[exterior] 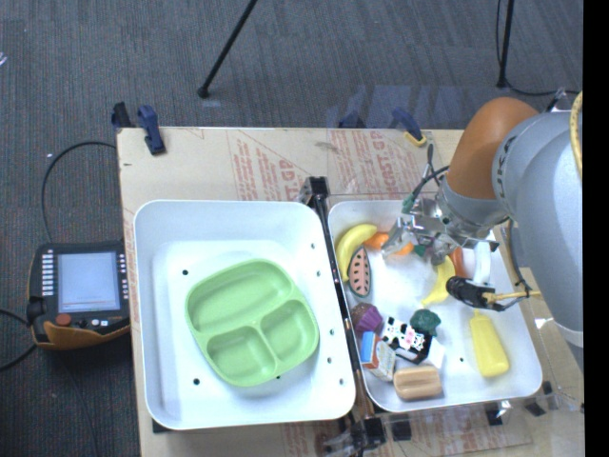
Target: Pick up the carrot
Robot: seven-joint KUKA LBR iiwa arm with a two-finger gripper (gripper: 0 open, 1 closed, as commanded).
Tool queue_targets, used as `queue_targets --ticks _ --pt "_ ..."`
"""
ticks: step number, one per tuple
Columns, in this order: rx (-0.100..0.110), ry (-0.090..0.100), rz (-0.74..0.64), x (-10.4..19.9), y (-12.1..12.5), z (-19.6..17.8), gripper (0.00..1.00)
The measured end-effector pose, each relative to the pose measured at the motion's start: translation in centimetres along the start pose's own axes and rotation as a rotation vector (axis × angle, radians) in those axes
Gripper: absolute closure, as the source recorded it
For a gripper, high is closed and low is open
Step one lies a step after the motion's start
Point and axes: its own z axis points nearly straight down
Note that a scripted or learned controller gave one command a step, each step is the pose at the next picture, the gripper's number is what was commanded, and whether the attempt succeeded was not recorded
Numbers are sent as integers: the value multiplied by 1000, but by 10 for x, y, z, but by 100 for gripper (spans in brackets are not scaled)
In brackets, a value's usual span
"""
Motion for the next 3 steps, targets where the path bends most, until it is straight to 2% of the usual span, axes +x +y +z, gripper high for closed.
queue_targets --ticks 1,2,3 --pt "12 -3 -7 0 -2 -8 100" --pt "13 -3 -7 0 -2 -8 0" --pt "27 -9 422 12 -8 -2 0"
